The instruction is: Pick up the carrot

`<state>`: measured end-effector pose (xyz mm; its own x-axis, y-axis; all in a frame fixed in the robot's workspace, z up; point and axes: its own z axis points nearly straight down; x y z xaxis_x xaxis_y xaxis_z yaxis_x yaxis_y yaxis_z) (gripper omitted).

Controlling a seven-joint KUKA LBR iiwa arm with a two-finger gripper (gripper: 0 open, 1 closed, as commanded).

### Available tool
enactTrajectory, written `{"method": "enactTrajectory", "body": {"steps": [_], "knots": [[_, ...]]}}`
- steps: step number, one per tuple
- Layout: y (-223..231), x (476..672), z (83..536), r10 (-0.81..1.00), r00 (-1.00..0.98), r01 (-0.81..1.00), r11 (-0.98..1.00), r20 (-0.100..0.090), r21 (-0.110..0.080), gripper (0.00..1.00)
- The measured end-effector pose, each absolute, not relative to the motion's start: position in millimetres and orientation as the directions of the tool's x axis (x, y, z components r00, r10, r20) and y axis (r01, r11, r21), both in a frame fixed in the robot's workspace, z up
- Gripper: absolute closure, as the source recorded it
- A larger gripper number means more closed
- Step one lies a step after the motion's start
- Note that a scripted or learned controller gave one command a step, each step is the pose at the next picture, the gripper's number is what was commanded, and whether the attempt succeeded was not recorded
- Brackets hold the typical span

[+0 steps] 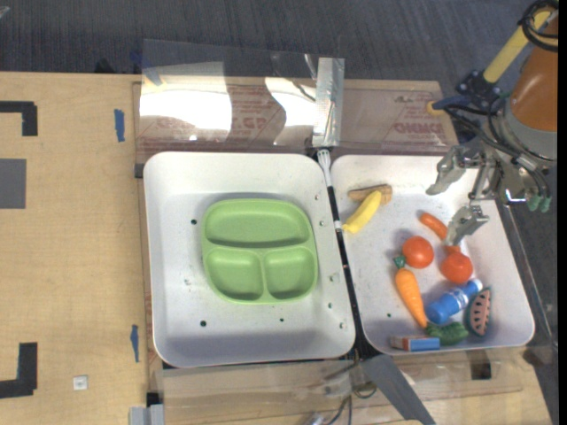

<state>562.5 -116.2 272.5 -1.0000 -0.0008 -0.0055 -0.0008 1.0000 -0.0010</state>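
The carrot [409,296] lies in the right bin [518,277], toward its near-left part, well short of the gripper [461,197], which hangs over the far-right part of the same bin. From the jaws the carrot sits to the left and nearer the camera, with a small orange-red tomato [417,252] and a redder tomato [457,265] lying between the two, so a straight drop from here would land on neither the carrot nor clear floor. The jaws look spread, one finger over the far edge of the bin and the other lower, just beside a small orange piece [433,225], and nothing is held between them. The carrot's long axis runs from far-left to near-right: its blunt top points far, close under the first tomato, and its thin tip points near-right toward a blue bottle [448,305], which it seems almost to touch. A grasp would likely want the fingers closing across that slanted axis at mid-length, where the sides look freest. A banana [363,212] lies at the far-left of this bin, well apart from the carrot, and the left bin [164,237] holds a green divided plate [259,249]
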Motion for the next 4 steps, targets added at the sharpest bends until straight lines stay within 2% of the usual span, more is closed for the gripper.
{"method": "enactTrajectory", "body": {"steps": [1, 2, 3, 4], "knots": [[-104.6, 519.1, 98.6, -0.173, -0.985, -0.173, 0.985, -0.013, -0.004, 0.0], [-94.3, 493.2, 90.9, -0.21, -0.978, -0.21, 0.978, -0.019, -0.008, 0.0], [-92.9, 497.2, 103.7, -0.212, -0.977, -0.212, 0.977, -0.031, -0.011, 1.0], [-23.8, 494.7, 187.8, -0.189, -0.982, -0.189, 0.982, -0.012, 0.0, 1.0]]}}
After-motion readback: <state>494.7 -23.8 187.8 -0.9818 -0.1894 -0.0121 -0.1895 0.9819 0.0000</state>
